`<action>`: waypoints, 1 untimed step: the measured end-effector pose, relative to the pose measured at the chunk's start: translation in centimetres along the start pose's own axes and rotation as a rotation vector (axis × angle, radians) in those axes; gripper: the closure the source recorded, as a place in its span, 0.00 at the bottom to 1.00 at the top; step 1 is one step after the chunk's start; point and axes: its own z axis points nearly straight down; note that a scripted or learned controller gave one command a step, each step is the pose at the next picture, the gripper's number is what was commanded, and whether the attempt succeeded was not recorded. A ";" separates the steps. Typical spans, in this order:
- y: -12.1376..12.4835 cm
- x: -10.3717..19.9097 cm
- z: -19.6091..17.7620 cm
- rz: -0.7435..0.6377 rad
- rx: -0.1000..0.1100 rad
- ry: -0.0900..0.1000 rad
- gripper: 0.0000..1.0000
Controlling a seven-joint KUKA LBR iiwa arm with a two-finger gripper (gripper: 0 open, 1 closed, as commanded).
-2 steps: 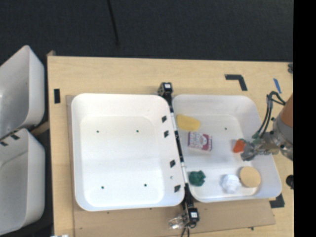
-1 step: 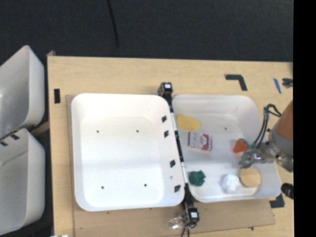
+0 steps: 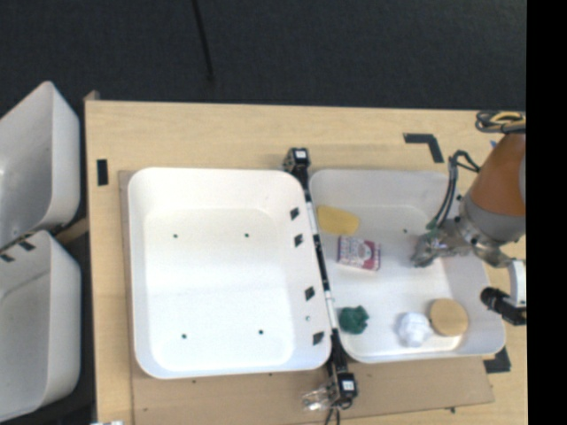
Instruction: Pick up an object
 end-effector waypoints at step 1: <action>-7.5 -0.2 -0.1 0.009 0.010 0.003 1.00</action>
